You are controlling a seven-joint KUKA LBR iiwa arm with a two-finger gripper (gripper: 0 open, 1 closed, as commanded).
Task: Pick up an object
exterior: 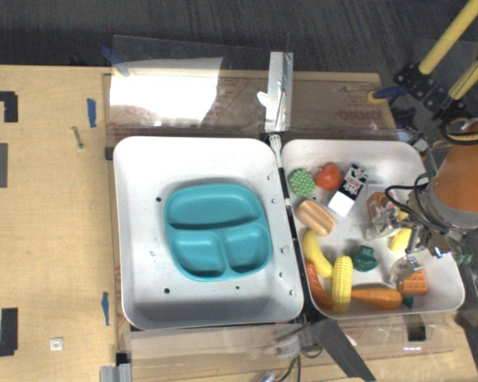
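end effector (410, 249) grip state unclear | low at right bin (398, 151) right edge | left bin (143, 213): teal tray (217, 229) centred

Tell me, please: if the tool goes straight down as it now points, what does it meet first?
Probably the small orange carrot piece at the right bin edge, just under the tool; depth is unclear.

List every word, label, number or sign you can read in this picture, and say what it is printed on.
None can be read.
Cardboard sheet behind the right bin: faint printed lettering, too blurred to read.
Black-and-white cube in the right bin: markings, too small to make out.
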